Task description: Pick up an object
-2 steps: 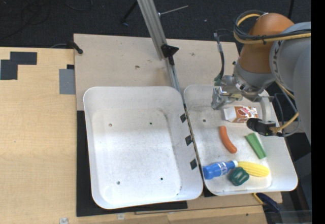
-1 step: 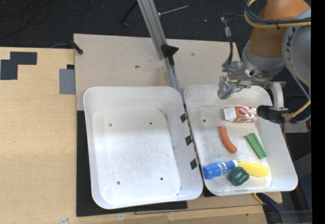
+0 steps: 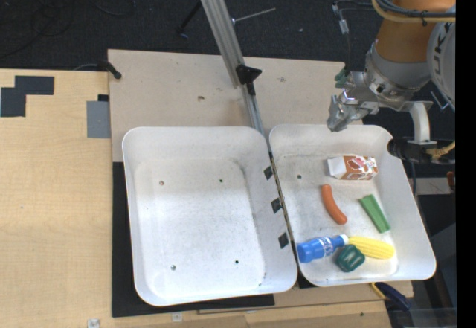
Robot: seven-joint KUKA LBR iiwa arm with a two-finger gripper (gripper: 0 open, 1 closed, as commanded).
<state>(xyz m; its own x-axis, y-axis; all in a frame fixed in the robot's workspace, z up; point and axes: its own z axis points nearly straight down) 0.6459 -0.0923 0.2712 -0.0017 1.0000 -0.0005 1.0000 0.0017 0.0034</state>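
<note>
Your claw (image 3: 341,120) hangs above the right bin's (image 3: 416,245) far rim, well off the carton (image 3: 352,167), so a straight drop could strike the rim.

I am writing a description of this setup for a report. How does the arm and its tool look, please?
The arm is grey, with a rounded orange band at the top and black cables looped above it. Its wrist narrows to a small metallic grey tool with two short fingers.
</note>
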